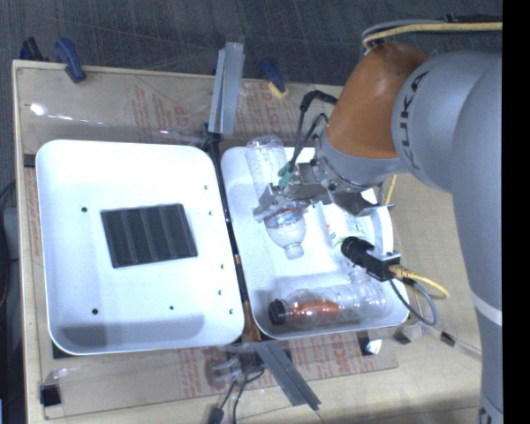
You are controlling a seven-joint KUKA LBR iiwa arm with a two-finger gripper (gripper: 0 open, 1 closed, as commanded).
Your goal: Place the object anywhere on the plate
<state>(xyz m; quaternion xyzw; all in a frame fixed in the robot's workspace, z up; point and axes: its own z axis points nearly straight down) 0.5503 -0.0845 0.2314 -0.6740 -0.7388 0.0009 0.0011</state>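
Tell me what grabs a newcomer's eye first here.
The big grey arm with its orange band fills the right side, its tool low over a clear bottle in the right bin. A second bottle lies along that bin's near edge. The left bin holds a dark ribbed plate.

Both bins [124, 162] smooth glossy white plastic; left one w/ matt dark ribbed plate [149, 234]. Bottles [331, 305] beside it clear shiny plastic. Desk [115, 104] matt wood-look.

- You see a dark ribbed rectangular plate [149, 235] lying flat in the left bin.
- A clear plastic bottle [281, 203] lies in the right bin, cap toward you.
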